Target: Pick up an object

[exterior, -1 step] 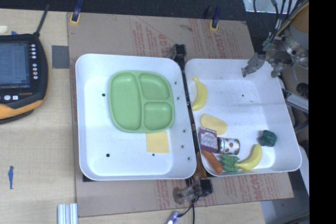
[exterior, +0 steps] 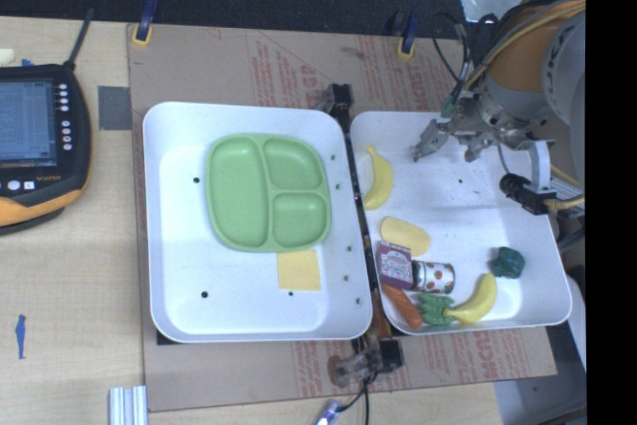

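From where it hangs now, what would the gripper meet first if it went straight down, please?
Probably the bare floor of the right bin: the gripper hangs over an open patch, right of the banana, though its height is unclear.

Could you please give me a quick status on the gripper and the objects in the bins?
Gripper open, above the right bin, holding nothing. Bananas, can untouched. Nothing in the way.

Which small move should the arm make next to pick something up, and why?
Probably move the hand toward the left wall of the right bin and lower it over the banana. The hand is above bare bin floor at the far end, and that banana lies alone, apart from the crowded items at the near end.
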`<state>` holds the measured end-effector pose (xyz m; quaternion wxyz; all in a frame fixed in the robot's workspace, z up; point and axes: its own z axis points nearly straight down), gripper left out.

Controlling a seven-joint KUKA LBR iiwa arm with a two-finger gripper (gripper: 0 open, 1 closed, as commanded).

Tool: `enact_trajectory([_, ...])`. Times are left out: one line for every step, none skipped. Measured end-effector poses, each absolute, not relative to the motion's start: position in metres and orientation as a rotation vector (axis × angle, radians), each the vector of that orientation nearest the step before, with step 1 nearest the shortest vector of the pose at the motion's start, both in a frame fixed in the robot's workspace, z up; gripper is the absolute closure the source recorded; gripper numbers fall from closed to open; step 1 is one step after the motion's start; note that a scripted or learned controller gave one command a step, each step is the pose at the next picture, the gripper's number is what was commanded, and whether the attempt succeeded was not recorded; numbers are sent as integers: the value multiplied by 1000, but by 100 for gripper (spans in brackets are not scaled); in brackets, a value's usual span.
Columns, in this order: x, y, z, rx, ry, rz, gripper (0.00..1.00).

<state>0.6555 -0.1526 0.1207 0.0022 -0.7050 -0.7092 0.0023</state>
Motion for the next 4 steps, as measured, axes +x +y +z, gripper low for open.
enact_trajectory([567,-104,91,-2212,-2224,7,0])
enact_trajectory([527,-93,91,-2214,-2224,6,0])
enact_trajectory([528,-94,102,-2211,-2229,7,100])
enact_trajectory([596,-63,192,-2216,-2225,1,100])
